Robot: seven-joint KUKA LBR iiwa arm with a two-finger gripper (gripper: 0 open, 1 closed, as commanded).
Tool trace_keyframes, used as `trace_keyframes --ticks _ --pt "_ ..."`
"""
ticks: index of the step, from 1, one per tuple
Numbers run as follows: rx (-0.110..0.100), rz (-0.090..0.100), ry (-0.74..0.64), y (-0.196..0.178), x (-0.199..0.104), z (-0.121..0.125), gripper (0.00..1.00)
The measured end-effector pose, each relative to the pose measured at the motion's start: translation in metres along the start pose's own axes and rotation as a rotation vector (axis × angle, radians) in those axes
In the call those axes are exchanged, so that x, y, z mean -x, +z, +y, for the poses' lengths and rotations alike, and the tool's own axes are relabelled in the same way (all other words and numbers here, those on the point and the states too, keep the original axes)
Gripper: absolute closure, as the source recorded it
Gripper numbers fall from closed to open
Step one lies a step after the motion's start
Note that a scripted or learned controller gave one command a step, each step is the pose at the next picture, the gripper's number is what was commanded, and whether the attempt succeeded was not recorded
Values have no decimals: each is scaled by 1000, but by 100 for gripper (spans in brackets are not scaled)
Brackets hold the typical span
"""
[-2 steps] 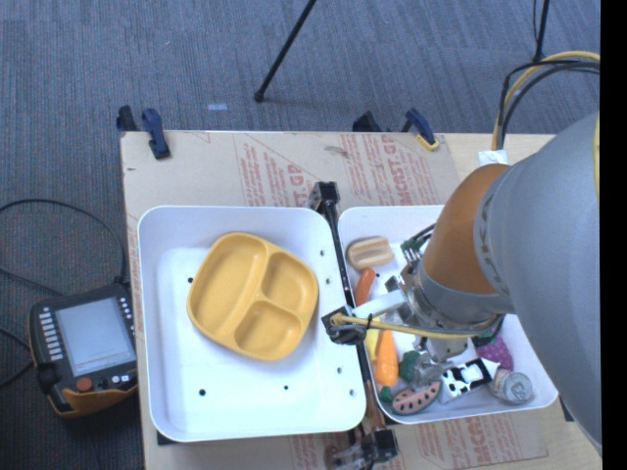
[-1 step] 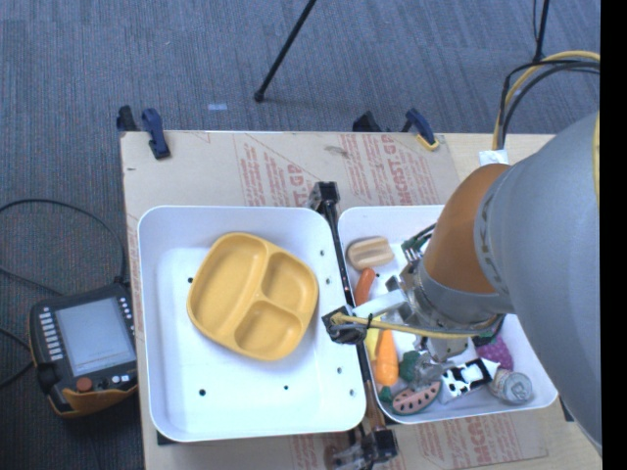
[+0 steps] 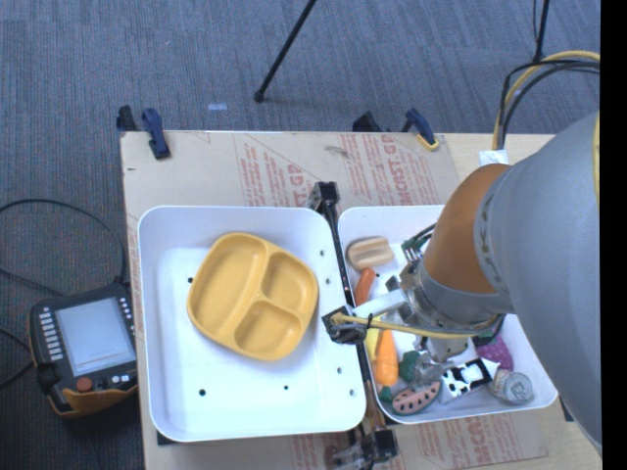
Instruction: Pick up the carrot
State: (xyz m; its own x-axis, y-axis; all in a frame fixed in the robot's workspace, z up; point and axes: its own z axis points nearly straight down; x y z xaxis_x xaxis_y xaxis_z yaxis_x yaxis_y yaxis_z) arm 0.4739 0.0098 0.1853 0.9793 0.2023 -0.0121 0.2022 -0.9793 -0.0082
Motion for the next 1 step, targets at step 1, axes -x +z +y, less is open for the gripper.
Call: trace_keyframes --ticks 1 --pt "0 0 0 0 0 0 0"
